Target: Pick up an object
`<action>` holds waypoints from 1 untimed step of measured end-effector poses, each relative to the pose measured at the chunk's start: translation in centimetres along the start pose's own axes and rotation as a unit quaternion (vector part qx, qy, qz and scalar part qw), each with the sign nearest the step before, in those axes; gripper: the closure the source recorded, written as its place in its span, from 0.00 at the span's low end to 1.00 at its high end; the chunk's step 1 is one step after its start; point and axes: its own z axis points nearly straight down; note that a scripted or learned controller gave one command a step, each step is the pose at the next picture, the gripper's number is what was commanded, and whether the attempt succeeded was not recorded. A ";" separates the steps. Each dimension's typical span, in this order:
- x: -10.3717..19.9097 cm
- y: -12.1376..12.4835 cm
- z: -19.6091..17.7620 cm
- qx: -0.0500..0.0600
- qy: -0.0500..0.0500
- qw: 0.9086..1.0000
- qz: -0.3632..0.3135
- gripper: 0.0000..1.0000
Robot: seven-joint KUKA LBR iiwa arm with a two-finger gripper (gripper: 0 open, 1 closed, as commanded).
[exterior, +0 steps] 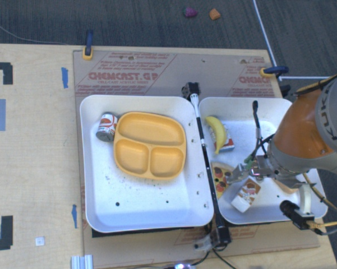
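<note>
From the camera view above the table, the arm reaches in from the right and hangs low over the right bin. Its jaws sit among dark wrist hardware and cables, so I cannot tell whether they are spread or pressed together.

Nothing shows lifted, so I judge that the pick has not yet been done. Just below the jaws lies a small white carton, tilted on the bin floor, and that looks the likeliest target (a guess from closeness alone). Whether the jaws touch it is unclear.

Other things share that bin: a banana near the upper left, resting on a red-and-white packet, and a flat printed packet just left of the jaws, close enough to get in the way of a grasp.

The left bin holds a yellow divided plate with a small can touching its upper left edge, both well apart from the arm. Blue clamps hold the cardboard under the bins.
</note>
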 end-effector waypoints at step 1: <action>0.1 0.1 -1.0 -0.002 0.000 1.000 0.000 1.00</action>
